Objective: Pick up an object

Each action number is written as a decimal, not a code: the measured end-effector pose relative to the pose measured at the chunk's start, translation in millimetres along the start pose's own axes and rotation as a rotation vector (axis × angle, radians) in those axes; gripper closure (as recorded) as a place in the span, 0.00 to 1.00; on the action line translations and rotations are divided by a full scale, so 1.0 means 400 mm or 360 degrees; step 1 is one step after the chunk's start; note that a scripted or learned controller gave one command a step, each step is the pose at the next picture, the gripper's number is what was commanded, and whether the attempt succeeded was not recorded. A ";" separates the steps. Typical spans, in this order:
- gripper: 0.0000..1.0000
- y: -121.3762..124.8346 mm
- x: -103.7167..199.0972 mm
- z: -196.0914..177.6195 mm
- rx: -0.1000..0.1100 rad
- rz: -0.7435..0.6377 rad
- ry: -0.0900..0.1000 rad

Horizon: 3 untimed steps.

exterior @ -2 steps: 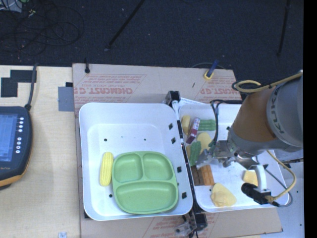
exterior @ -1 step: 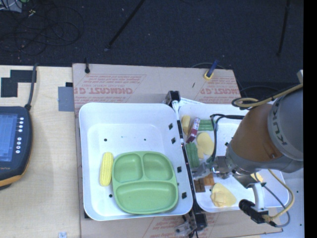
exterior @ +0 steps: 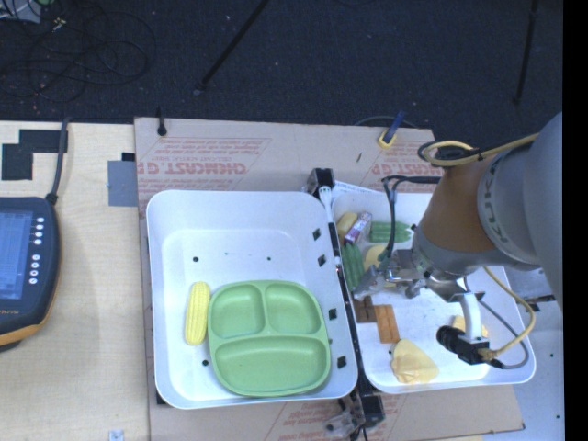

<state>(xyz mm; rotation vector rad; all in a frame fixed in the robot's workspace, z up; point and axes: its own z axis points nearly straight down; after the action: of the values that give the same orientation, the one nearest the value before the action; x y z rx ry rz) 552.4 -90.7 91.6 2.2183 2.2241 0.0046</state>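
Grey arm (exterior: 528, 200), orange band (exterior: 457, 211), yellow cable (exterior: 478, 153)

Two bins sit side by side on the tabletop (exterior: 92, 246). In the left bin (exterior: 184, 211), a divided tray (exterior: 268, 338) fills the near right part, and an ear of corn (exterior: 197, 312) lies just beside the tray's left edge. The right bin (exterior: 514, 367) lies to the tray's right, past the shared bin walls. In it, the arm (exterior: 478, 214) reaches over the far part, and the tool (exterior: 393, 277) sits low among small items near the dividing wall. A wedge-shaped piece (exterior: 412, 363) lies nearer, right of the tray. A pendant (exterior: 23, 265) rests far left of the tray.
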 end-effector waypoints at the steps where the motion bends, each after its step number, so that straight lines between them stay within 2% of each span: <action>1: 0.00 -0.135 0.010 -0.005 -0.0018 0.0009 -0.0005; 2: 0.00 -0.179 0.017 -0.003 -0.0024 0.0008 -0.0008; 3: 0.00 0.004 0.008 0.001 -0.0002 0.0000 -0.0001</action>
<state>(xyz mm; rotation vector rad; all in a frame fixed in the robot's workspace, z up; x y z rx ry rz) 553.9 -87.4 91.3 2.2174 2.2232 0.0052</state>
